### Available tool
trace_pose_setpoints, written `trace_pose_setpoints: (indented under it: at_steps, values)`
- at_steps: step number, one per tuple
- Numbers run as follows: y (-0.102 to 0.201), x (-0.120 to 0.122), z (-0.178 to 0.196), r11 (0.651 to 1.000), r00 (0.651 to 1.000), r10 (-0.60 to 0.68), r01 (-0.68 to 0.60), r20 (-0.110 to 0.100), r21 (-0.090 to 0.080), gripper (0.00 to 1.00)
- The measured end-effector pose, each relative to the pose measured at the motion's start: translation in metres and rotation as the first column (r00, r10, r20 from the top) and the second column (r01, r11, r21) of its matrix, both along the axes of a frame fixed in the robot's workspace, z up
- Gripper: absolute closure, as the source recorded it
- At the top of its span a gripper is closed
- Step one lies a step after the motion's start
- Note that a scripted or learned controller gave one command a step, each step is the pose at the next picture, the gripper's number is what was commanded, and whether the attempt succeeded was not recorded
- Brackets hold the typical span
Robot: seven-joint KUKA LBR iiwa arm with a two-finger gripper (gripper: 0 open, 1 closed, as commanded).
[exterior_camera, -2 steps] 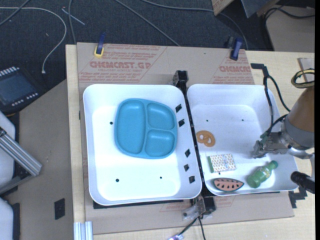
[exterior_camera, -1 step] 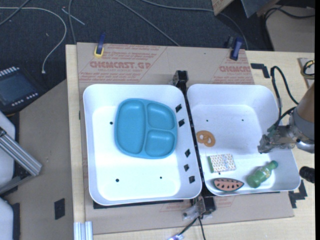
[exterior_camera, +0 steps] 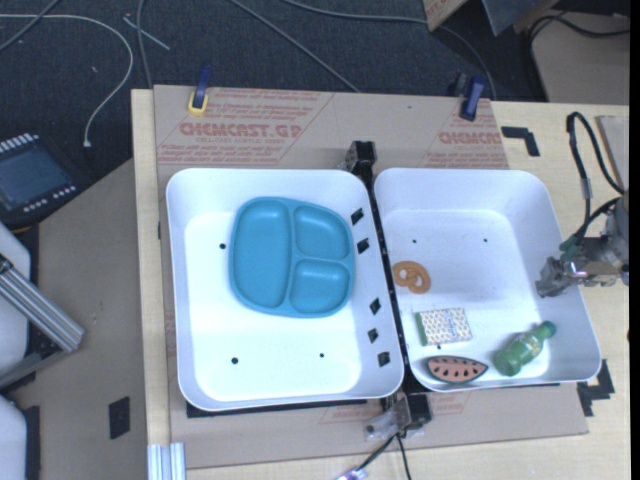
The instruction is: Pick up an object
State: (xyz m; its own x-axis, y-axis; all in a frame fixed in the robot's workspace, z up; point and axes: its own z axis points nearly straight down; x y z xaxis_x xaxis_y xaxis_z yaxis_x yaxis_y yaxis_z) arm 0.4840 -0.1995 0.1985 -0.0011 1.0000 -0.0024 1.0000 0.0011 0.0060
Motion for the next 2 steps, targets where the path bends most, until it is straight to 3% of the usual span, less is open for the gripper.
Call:
trace_pose_setpoints:
  at_steps: [1, 2]
  values:
    - [0.001, -0.001, 0.064, 1.0, 1.0, 0.001, -0.001, 0.003, -0.001, 1.0]
    - [0.054, 0.0, 0.049, 1.0, 1.0, 0.004, -0.004, -0.008, 0.006, 1.0]
